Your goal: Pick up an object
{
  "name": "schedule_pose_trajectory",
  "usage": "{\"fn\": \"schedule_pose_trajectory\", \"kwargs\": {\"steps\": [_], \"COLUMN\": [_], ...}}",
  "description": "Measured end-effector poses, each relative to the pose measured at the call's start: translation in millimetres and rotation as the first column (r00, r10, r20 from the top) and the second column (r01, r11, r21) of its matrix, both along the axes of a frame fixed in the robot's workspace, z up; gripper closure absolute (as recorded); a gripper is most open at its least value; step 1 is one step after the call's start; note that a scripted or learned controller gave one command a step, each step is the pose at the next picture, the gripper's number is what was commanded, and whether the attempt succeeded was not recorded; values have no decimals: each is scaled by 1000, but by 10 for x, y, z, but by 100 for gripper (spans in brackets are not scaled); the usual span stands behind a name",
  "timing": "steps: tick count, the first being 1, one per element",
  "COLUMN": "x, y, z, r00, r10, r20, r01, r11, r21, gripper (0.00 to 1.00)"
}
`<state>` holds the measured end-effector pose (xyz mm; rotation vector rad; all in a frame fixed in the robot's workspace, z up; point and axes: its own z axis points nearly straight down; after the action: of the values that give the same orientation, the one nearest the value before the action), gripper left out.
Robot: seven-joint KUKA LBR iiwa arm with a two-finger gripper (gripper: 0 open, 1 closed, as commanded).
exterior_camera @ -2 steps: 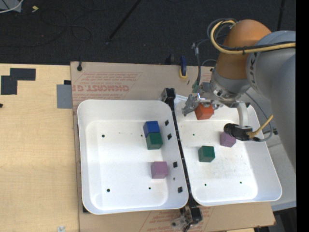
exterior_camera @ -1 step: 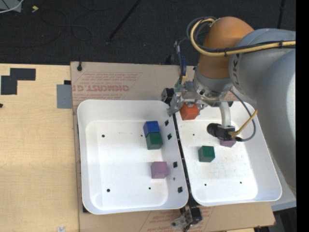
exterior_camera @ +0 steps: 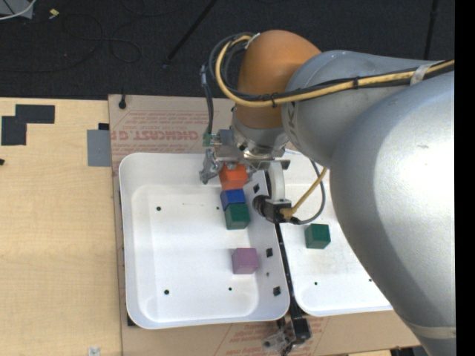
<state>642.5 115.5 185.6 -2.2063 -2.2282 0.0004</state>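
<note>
- The arm [exterior_camera: 371, 124] comes in from the right and its bulk hides much of the right bin [exterior_camera: 334, 288].
- The gripper [exterior_camera: 239, 162] hangs over the far right part of the left bin [exterior_camera: 148, 288], just under the orange band [exterior_camera: 274, 58].
- Whether the fingers are spread or clenched cannot be told; the wrist hides them from above.
- An orange cube [exterior_camera: 234, 175] sits right at the gripper's lower end, its top edge tucked under the metal parts. It may be touched, but a grasp cannot be confirmed.
- A blue cube [exterior_camera: 232, 197] lies just below the orange one, touching or nearly so.
- A green cube [exterior_camera: 237, 216] lies touching the blue one on its near side; the three form a short row along the bin's right part.
- A purple cube [exterior_camera: 245, 260] rests apart from that row, nearer the front, close to the bin's right wall.
- A second green cube [exterior_camera: 318, 236] lies in the right bin, near the wall between the bins.
- A yellow and black cable [exterior_camera: 312, 191] loops down from the wrist over the dividing walls.
- The bins rest on a cardboard sheet [exterior_camera: 163, 128] on the wooden tabletop [exterior_camera: 52, 236].
</note>
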Motion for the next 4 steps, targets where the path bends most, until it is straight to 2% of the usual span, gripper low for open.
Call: {"fn": "schedule_pose_trajectory", "kwargs": {"steps": [1,2,3,4], "x": [-143,-72,15,-175], "y": [265,518,643,783], "z": [109,218,194,294], "r00": [1000,1000,1000,1000], "r10": [-7,-8,-10,-9], "r20": [-1,2,1,-1], "r01": [7,8,10,9], "r11": [1000,1000,1000,1000], "r21": [-4,-4,-4,-5], "gripper": [100,100,100,100]}}
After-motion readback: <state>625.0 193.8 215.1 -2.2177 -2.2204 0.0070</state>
